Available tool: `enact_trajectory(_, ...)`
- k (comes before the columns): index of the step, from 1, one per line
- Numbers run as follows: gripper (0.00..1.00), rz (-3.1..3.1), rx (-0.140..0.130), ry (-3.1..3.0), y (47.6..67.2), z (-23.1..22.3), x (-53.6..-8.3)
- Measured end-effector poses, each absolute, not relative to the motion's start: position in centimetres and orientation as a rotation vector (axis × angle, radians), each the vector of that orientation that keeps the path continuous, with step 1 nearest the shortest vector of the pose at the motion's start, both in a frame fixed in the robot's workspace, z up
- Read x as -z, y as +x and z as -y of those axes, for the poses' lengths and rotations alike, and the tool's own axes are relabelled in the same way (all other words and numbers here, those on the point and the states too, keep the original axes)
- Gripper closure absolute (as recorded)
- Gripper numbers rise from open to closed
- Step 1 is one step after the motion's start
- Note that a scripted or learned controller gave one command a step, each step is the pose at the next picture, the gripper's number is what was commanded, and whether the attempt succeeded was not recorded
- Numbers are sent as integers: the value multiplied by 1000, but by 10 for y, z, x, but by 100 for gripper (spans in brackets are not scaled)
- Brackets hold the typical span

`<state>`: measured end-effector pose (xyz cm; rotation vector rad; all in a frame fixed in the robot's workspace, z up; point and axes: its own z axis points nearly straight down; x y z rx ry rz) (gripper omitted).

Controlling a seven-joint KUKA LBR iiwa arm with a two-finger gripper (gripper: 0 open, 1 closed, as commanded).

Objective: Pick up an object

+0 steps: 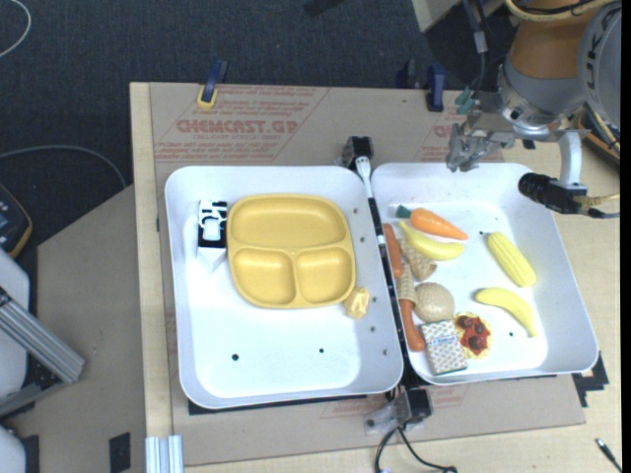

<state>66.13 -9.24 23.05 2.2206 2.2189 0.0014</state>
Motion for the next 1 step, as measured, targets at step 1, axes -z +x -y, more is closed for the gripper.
enact_trajectory(1,100,-2221,2,2223,653,91,-230)
